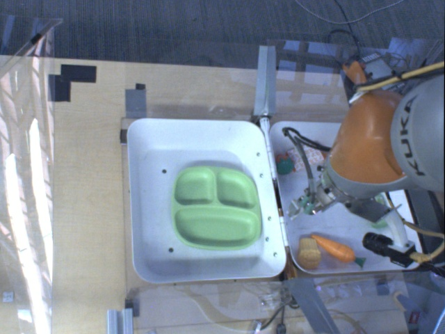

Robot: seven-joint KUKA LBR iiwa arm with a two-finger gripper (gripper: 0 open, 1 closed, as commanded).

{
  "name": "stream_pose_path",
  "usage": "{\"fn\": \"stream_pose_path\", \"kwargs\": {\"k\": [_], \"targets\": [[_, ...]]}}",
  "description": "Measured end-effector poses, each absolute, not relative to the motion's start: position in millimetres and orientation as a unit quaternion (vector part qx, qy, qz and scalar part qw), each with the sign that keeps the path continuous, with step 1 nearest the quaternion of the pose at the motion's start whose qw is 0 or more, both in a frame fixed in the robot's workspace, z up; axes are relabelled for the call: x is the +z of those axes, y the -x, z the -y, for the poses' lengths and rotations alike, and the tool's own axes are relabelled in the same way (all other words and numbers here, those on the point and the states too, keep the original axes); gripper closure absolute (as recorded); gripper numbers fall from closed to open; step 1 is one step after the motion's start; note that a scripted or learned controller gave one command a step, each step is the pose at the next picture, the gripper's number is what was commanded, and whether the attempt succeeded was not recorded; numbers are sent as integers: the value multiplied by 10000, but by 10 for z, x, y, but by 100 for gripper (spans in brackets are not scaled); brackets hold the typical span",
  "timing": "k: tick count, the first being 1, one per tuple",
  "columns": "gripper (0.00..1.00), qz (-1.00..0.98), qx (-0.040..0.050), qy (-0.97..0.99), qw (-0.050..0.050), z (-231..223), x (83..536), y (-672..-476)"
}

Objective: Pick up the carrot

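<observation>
Your carrot (334,248) is in the right bin (328,225), down near that bin's front edge. It lies flat at a slant with its green stub pointing toward the front-right corner. Nothing sits on top of it, so you get a clean look at the whole thing. The closest neighbour is a tan lump (310,255) in the front-left corner of the same bin, right up against the carrot's orange end. It's touching or as good as, I can't tell which.

The claw (306,205) hangs over the left-middle of the right bin, further back than the carrot and apart from it, with a strip of bare white floor between the two. Honestly, you can't tell from this angle whether it's spread or pressed together, since the wrist and its cabling blot that out.

The arm (368,145), with its fat orange band, comes in from the right and covers a good chunk of that bin's back and right side. A few things peek out around it:
- a teal and red thing (284,164) by the left wall toward the back
- a pale pinkish thing (304,160) just beside it
- a green bit (381,218) mostly tucked under the arm on the right

All three are too small or too hidden for me to name.

The left bin (149,186) has a green divided plate (217,207) with three compartments sitting in the middle. It's well apart from the carrot, with both bins' walls in between. On the bench (83,221) there are black tape marks (69,81) toward the back-left corner.
</observation>
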State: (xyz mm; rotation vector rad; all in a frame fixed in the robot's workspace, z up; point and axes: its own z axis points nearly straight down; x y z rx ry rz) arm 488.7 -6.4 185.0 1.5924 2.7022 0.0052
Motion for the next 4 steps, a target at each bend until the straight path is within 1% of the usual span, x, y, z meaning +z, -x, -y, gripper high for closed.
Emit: {"fn": "stream_pose_path", "kwargs": {"k": [1, 2, 3, 4], "targets": [[100, -7999, 19, -6001, 21, 177, 1851, -4882], [100, -7632, 18, -6462, 16, 133, 1850, -4880], [100, -7884, 13, -6151, 14, -139, 1847, -4878], [100, -9125, 15, -4090, 24, -177, 1850, -4883]]}}
